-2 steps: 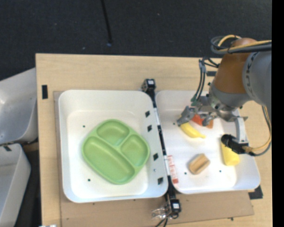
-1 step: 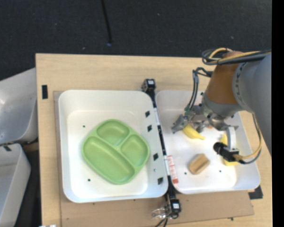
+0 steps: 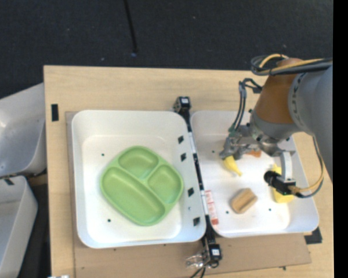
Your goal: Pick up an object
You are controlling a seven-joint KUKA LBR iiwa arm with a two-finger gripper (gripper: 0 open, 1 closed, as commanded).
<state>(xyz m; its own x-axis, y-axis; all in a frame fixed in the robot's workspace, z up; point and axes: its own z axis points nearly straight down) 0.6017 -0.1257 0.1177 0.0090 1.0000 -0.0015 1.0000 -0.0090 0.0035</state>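
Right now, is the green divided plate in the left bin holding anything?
Empty. All three compartments of the green plate show bare green. It lies flat in the left bin, right side up.

Small yellow piece (image 3: 232,166) lies tilted near middle of rt bin; tan block (image 3: 243,201) sits below it; another yellow obj (image 3: 282,196) (partly hidden) near rt wall.

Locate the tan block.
The tan block lies in the right bin, near its front edge, below the small yellow piece under the gripper.
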